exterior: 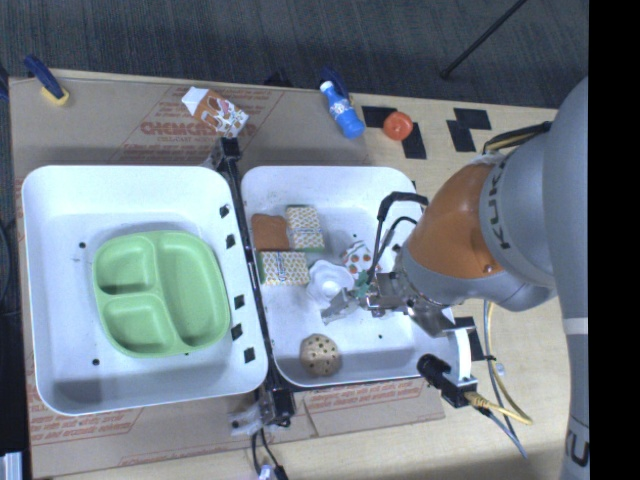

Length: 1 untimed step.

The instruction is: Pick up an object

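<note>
Faint red print on my bench

Red lettering on the cardboard sheet [165,128], upper left of the frame above my bins, is too blurred for me to read.

Plastic bins on a cardboard-covered tabletop

I see smooth, glossy white plastic bins [60,298], a matt green plastic tray [160,293], printed brown cardboard [150,133] beneath, and a dotted, cork-like ball [319,353].

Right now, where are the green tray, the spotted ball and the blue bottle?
green tray [160,293], camera view, central divider.
spotted ball [319,353], camera view, top surface.
blue bottle [345,116], camera view, middle of body.
</note>
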Each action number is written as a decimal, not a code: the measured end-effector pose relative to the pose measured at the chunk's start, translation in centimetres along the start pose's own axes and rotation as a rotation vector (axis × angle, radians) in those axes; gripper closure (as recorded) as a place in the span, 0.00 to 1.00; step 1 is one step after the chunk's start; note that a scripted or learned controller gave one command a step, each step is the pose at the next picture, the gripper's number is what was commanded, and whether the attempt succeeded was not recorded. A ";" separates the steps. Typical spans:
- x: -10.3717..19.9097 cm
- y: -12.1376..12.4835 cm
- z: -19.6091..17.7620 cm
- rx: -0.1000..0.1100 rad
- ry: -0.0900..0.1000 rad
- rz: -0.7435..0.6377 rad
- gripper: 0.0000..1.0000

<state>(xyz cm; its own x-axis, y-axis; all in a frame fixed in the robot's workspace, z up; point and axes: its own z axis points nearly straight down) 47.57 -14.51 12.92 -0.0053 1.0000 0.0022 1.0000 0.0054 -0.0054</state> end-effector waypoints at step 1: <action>3.7 1.2 3.8 0.000 0.000 -0.003 0.00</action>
<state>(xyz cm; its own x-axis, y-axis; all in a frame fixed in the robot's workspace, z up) 48.69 -10.81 9.11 -0.0082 1.0000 0.0019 1.0000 0.0082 -0.0055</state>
